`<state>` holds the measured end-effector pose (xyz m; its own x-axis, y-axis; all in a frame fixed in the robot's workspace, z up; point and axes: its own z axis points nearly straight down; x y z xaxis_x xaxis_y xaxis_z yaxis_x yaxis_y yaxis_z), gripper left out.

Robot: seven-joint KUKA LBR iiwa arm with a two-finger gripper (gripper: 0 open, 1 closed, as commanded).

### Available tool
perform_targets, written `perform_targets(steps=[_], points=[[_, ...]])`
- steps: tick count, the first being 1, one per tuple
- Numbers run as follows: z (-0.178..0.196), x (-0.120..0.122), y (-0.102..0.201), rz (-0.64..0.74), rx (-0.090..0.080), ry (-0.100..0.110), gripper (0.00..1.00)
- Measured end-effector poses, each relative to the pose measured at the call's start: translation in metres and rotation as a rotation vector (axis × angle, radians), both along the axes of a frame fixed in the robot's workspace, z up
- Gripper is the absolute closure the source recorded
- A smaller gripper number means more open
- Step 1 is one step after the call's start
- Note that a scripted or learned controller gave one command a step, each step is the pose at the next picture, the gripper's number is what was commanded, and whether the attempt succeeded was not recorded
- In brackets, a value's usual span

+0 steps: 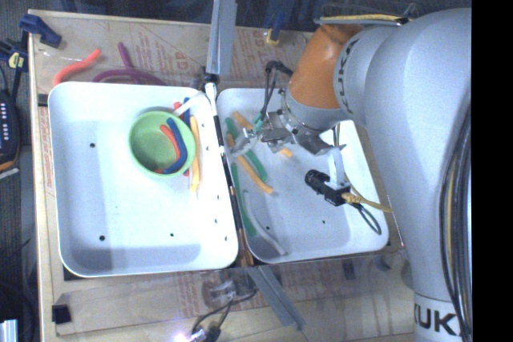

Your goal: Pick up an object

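Smooth white bins point(104, 244) — round green bowl point(160, 143)

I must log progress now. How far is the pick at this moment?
Done: the arm has reached into the right bin, and its gripper sits low by the green and orange sticks near the divider. In hand: nothing visibly lifted; the grasp itself is unclear. Left: gripping and raising one item. The green bowl lies in the left bin.

We see a bulky arm point(417, 92) w/ smooth light-grey casing and rounded joints, plus an orange band point(321, 68) above the wrist. Dark "KU" lettering point(439, 323) sits low on its base. A thin black cable point(272, 84) loops by the metal gripper point(252, 136).
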<state>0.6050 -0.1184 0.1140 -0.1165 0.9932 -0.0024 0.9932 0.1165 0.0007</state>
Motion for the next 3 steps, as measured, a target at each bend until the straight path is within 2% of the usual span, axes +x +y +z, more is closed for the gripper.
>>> perform_targets(steps=[1,2,3], points=[[-0.019,-0.03,0.009,0.016,-0.013,-0.005,0.0],[-0.009,-0.03,0.013,0.022,-0.005,-0.002,1.0],[-0.008,-0.03,0.01,0.019,-0.01,-0.003,0.0]])
